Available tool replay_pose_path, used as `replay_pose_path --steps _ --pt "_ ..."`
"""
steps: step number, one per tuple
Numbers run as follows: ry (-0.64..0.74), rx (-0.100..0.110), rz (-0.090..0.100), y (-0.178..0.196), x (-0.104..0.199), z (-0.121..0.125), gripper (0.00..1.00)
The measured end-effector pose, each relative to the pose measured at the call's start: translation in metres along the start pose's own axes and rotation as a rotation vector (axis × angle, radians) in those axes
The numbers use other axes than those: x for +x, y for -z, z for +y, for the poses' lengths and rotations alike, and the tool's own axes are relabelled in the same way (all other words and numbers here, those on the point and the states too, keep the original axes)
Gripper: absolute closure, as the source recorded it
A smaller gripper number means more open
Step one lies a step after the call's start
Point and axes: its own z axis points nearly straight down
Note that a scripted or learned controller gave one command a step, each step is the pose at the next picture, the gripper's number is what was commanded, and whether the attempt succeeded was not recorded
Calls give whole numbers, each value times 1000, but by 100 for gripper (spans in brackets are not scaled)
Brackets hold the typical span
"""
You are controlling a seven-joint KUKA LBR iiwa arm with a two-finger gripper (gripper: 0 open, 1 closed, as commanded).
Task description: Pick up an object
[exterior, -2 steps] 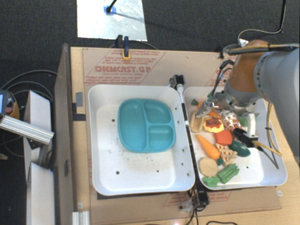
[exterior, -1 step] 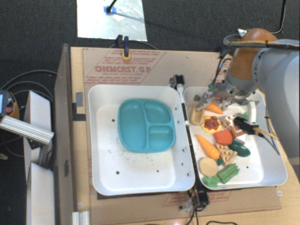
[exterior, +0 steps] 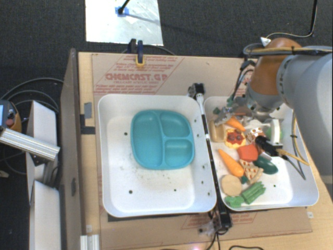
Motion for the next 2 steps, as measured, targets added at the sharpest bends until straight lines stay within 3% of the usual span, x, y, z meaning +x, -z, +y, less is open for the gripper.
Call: replay_pose_path --steps 2 --pt "-4 -4 0 1 4 -51 0"
